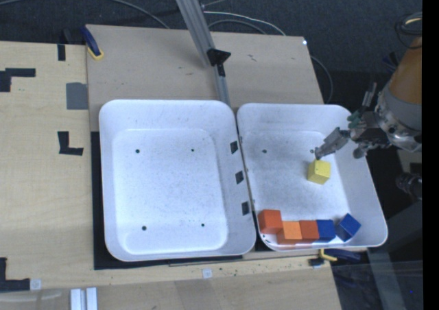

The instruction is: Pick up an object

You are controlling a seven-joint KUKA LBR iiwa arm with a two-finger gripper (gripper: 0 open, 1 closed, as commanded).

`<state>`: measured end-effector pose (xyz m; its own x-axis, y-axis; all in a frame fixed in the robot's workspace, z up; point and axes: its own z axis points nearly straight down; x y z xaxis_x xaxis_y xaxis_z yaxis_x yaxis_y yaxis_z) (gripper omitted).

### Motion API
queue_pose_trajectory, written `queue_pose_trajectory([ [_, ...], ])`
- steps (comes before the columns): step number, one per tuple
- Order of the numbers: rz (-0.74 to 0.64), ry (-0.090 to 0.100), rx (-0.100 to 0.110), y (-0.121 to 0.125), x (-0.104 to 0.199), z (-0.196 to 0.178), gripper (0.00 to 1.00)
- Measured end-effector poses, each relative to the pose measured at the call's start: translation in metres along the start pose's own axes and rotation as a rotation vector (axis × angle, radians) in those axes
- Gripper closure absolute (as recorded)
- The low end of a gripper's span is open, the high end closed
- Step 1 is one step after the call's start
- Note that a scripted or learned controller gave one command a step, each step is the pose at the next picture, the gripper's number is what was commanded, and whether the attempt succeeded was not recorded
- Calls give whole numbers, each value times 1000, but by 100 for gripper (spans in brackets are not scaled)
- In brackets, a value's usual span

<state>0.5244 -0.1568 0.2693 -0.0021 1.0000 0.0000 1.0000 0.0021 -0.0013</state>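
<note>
A yellow cube lies in the middle of the right bin, tilted a little. My gripper comes in from the right and hangs just above and to the right of the cube. It is open, and its left fingertip is close over the cube's top edge. Nothing is held between the fingers.
Along the right bin's front wall sit a row of blocks: an orange one, a lighter orange one, a red-orange one and two blue ones. The left bin adjoins it. A metal pole slants overhead.
</note>
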Motion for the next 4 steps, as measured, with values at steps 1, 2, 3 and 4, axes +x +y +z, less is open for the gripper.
queue_pose_trajectory([
  [1, 2, 1, 7, 18, -24, 130, 0],
  [2, 2, 0, 4, -11, -9, 180, 0],
  [3, -2, -1, -6, 69, -13, 177, 0],
  [4, -1, -1, 2, 66, -13, 168, 100],
])
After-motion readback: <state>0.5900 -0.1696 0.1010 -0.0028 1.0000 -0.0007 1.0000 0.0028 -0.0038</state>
